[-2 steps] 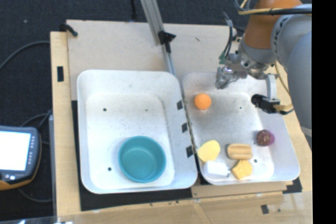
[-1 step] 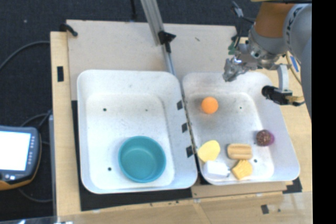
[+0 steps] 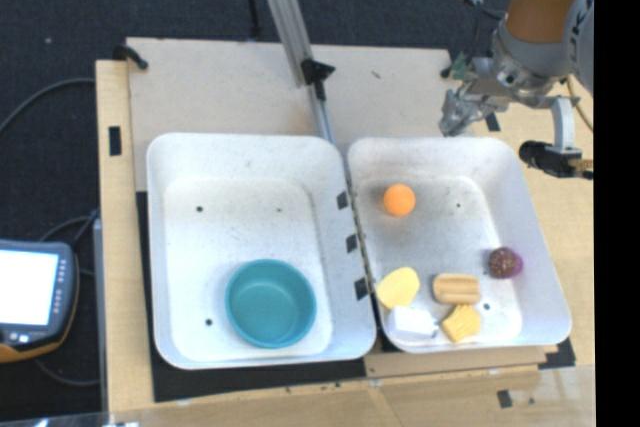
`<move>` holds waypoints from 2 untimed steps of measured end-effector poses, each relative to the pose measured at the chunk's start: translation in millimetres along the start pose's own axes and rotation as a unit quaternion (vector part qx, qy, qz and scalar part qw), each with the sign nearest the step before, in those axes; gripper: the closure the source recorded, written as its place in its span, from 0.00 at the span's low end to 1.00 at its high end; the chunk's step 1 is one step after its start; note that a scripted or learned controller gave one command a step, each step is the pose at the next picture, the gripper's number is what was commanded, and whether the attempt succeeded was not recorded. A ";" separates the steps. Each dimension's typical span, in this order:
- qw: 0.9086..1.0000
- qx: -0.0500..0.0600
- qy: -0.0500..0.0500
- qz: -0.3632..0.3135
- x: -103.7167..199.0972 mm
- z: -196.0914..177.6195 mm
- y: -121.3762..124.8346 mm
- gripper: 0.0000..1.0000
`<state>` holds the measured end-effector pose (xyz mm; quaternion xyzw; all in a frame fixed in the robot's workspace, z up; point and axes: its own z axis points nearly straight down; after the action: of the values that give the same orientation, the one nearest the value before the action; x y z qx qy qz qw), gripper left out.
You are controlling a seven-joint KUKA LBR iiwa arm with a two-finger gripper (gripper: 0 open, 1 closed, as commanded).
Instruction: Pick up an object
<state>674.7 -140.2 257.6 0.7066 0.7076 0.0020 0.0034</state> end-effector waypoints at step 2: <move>1.000 0.005 0.001 -0.002 90.0 17.7 -55.1 1.00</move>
<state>619.7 -50.3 239.3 0.7055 0.7087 -0.0006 -0.0004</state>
